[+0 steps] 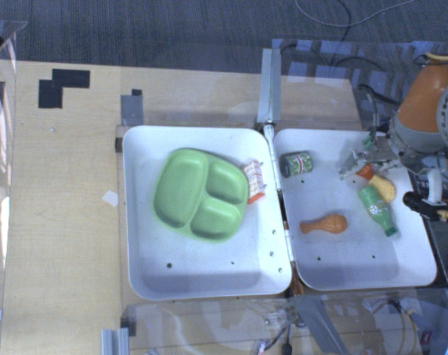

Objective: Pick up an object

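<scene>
The right bin [357, 268] holds a small dark green can [296, 163] lying near its back left corner, a brown toy drumstick [325, 225] in the middle, and a green bottle [377, 209] lying at the right. A yellow piece [384, 188] and a small orange piece [365, 173] lie just behind the bottle. My gripper [363, 161] hangs low over the bin's back right, right above the orange piece, with the grey and orange arm [427, 106] behind it. Nothing is visibly lifted.
The left bin [202, 272] carries a green divided plate [200, 194] and a white and orange snack packet [254, 180] by its right wall. A metal divider [267, 87] stands between the bins at the back. Cables [342, 13] lie on the floor beyond.
</scene>
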You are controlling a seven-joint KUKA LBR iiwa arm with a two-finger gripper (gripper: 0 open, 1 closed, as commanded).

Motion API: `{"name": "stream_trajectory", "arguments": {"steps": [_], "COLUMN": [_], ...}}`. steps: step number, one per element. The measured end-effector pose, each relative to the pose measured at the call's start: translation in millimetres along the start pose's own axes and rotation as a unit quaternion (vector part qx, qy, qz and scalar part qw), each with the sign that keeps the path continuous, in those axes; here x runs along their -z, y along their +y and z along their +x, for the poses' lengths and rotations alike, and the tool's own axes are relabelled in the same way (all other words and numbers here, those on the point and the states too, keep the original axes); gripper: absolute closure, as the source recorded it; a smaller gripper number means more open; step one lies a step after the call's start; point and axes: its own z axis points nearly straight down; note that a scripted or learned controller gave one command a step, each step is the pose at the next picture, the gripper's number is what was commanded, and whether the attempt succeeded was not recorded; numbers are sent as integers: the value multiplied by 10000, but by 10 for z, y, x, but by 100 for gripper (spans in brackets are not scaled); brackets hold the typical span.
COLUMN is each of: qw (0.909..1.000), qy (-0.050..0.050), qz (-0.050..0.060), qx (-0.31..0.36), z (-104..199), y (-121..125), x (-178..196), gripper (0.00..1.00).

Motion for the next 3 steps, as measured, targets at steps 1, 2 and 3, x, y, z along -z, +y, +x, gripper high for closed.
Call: {"name": "stream_trajectory", "arguments": {"steps": [1, 2, 3], "qw": [10000, 9960, 9960], "qy": [-6, -2, -2], "qz": [-35, 5, 8], "qx": [20, -895, -893], "z": [10, 405, 405], "y": [27, 220, 218], "x": [128, 780, 777], "gripper": [100, 100, 0]}}
